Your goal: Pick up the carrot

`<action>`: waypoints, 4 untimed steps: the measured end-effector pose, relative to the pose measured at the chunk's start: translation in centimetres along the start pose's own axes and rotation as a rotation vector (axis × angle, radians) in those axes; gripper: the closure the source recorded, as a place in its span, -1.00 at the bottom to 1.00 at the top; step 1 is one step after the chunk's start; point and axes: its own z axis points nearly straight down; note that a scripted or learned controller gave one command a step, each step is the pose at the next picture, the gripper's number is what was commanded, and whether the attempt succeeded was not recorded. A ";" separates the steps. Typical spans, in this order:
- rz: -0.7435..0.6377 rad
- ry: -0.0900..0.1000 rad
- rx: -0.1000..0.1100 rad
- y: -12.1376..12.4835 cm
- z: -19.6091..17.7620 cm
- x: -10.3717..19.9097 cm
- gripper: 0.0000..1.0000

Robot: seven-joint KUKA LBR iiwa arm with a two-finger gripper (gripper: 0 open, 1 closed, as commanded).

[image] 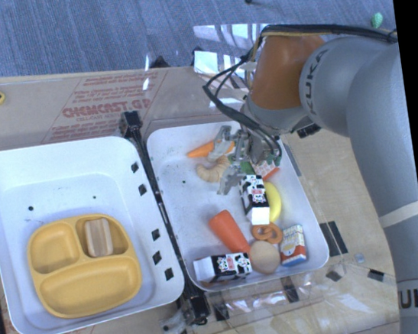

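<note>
A small orange carrot (201, 151) with a greenish top lies near the back of the right bin (180, 205). My gripper (228, 160) hangs over that bin just to the right of the carrot, its grey body partly over the carrot's green end. A pale beige lumpy piece (210, 172) lies directly below the carrot, beside the gripper. I see nothing lifted off the bin floor.
A fat orange tapered piece (230, 232) lies mid-bin. A cow-print carton (254, 192), a banana (275, 202), a pretzel (266, 233), an egg (264, 257), a red carton (292, 245) and another cow-print carton (223, 266) crowd the right and front. The left bin holds a yellow tray (86, 284).
</note>
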 end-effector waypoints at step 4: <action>0.875 -0.022 -0.010 -2.0 -0.1 -0.3 1.00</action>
